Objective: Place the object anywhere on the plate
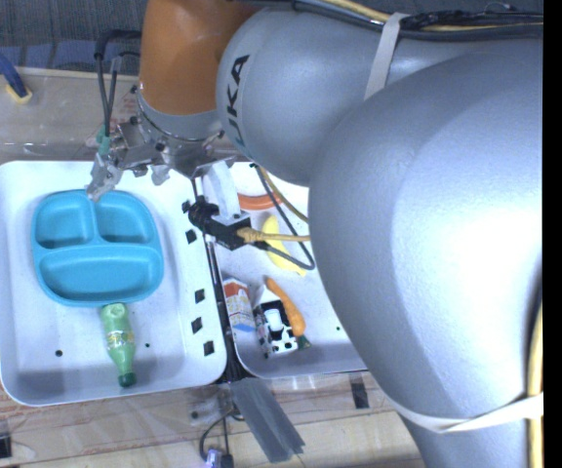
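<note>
A blue divided plate (96,247) lies in the left white bin (13,359), toward its back. Just in front of the plate, a green bottle (118,342) rests lengthwise on the bin floor. My gripper (105,172) hangs below the orange band, right over the plate's far edge. I see nothing in the gripper; its tip is small and partly hidden by the wrist.
The right bin (335,359) holds an orange piece (255,203), a yellow piece (279,252), a carrot-like piece (289,310), a black-and-white box (277,337) and a small can (237,305). My arm covers most of that bin. A blue clip (10,76) sits at the back left.
</note>
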`<state>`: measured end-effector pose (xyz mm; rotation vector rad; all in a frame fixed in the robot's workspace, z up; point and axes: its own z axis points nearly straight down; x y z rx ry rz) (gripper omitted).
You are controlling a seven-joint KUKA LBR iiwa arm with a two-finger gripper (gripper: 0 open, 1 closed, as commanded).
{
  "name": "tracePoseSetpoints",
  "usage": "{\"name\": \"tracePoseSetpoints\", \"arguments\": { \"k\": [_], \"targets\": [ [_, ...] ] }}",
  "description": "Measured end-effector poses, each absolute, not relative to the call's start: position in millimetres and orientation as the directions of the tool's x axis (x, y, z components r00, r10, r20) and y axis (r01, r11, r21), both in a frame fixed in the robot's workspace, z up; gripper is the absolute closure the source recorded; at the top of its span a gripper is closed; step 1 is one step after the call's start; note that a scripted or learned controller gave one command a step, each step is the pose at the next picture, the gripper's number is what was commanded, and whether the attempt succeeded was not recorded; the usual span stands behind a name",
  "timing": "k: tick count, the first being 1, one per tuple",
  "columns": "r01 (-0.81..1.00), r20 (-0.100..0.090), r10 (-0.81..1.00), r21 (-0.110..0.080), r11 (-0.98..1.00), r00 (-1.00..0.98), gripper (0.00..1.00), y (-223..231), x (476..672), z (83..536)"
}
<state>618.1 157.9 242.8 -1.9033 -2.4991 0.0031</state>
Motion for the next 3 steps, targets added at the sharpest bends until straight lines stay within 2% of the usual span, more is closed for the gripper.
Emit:
{"name": "tracePoseSetpoints", "arguments": {
  "k": [1, 2, 3],
  "targets": [
    [0.993, -0.001, 0.993, -0.006, 0.120, -0.120, 0.00, 115.7, 532.7, 139.1],
    [0.999, -0.002, 0.999, -0.002, -0.050, 0.050, 0.00, 115.6, 586.2, 226.4],
    [0.805, -0.006, 0.805, -0.007, -0.594, 0.594, 0.00, 138.3, 528.0, 138.2]
  ]
}}
